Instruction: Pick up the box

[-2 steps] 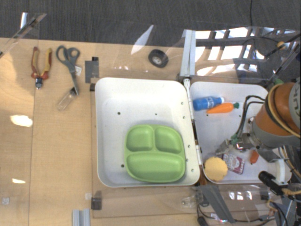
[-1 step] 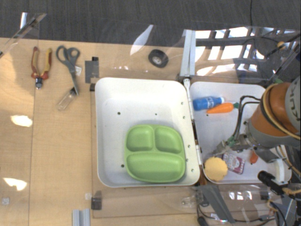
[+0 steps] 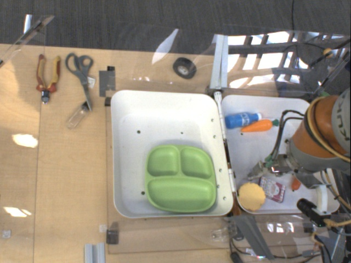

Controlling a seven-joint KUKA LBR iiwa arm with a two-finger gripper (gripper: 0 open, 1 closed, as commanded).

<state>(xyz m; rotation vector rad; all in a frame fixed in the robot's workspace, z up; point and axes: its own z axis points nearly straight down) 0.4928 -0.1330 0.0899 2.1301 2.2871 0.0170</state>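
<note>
Your claw (image 3: 267,170), grip state unclear, hovers over the small pink-and-white box (image 3: 272,189) in the right white bin (image 3: 241,149); next, descend squarely.

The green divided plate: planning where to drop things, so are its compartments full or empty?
Empty. The green divided plate lies flat in the left bin, and all three compartments show bare green.

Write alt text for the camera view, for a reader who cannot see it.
A grey arm with an orange band reaches into the right white bin, its gripper low over a small pink box beside a yellow ball; a blue bottle and orange carrot lie further back. The left white bin holds a green divided tray.
</note>
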